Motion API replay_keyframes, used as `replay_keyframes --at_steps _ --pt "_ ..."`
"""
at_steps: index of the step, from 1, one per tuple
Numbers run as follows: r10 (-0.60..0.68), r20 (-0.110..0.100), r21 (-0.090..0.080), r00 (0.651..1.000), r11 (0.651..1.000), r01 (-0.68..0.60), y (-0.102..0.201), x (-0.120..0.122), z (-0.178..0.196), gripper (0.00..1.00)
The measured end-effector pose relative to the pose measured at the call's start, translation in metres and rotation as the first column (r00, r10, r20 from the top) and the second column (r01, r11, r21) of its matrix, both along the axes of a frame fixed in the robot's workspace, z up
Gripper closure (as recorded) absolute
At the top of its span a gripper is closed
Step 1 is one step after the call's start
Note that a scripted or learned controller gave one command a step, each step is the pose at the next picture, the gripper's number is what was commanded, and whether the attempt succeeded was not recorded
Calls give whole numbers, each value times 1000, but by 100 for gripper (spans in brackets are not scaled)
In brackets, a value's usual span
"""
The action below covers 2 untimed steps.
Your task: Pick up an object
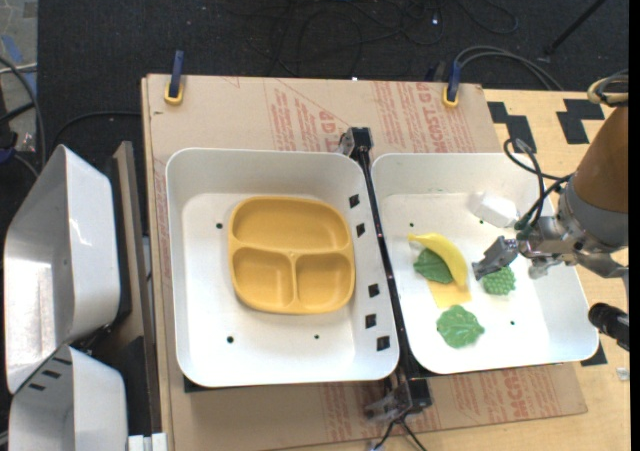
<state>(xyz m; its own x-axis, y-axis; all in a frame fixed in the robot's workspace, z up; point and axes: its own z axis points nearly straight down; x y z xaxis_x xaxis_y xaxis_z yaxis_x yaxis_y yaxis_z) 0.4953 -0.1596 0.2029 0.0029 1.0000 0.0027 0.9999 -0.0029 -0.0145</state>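
Several items in right bin (560, 339) — tool (497, 261) poised just above small green piece (500, 282), grip state unclear. Next: descend, clamp, lift.

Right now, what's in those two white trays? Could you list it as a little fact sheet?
left bin: yellow divided plate
right bin: banana, green leaf, green lettuce piece, small green broccoli piece, white object
gripper: low over the right bin, right beside the broccoli piece
arm: reaches in from the right
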Motion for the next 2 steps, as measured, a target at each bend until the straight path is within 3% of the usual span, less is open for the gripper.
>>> replay_keyframes --at_steps 1,2 --pt "4 13 -2 1000 1000 -4 1 3 7 0" --pt "1 12 -2 1000 1000 -1 -1 5 -55 0"
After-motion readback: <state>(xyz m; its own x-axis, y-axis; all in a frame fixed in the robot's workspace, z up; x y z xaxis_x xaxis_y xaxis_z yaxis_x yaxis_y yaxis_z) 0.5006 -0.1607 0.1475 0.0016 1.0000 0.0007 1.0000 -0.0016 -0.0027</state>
